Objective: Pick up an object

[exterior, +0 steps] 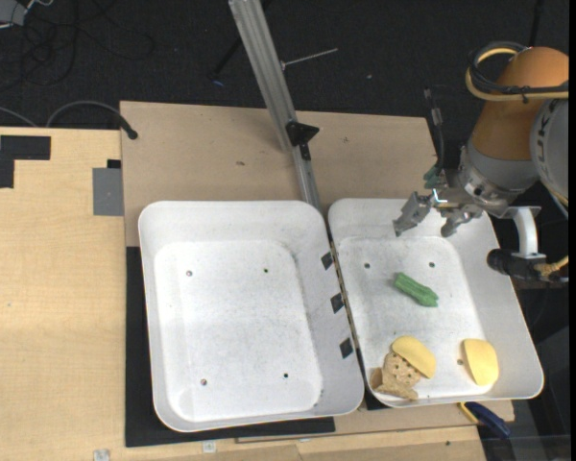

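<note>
Gripper [432,217]: over the far edge of the right bin [499,301], jaws apart, nothing between them.
Arm [512,113]: enters from the right, orange band above the wrist.
Green object [417,289]: lying on the floor of the right bin, near its middle, well apart from the gripper.
Yellow piece [480,361]: near corner of the right bin.
Yellow and tan pieces [405,366]: touching each other, near edge of the right bin.
Left bin [235,315]: beside the right bin, clips [336,302] along the shared edge.

White bins [232,229] hold one green piece [417,289], two yellow pieces [480,361]
</note>
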Controlling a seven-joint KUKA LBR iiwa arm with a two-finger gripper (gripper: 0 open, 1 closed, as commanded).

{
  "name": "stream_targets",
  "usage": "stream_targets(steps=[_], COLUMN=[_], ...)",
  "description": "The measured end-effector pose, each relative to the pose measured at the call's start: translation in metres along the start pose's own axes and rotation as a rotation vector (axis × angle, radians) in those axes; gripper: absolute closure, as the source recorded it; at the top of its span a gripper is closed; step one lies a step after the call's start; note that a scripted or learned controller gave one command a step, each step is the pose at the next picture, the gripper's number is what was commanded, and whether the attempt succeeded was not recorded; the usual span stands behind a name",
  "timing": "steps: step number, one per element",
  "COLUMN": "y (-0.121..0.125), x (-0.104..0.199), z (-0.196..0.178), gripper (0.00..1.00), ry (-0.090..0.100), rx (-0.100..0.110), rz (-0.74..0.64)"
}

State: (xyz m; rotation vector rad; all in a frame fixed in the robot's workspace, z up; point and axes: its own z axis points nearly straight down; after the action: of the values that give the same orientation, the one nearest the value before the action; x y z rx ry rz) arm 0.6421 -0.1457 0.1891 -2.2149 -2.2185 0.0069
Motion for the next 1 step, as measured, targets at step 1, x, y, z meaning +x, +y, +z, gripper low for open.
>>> stream_targets(steps=[1], y=[0.0011], x=[0.0002], z=[-0.0032], gripper=[0.0], ry=[-0.001], rx=[-0.005], rz=[-0.002])
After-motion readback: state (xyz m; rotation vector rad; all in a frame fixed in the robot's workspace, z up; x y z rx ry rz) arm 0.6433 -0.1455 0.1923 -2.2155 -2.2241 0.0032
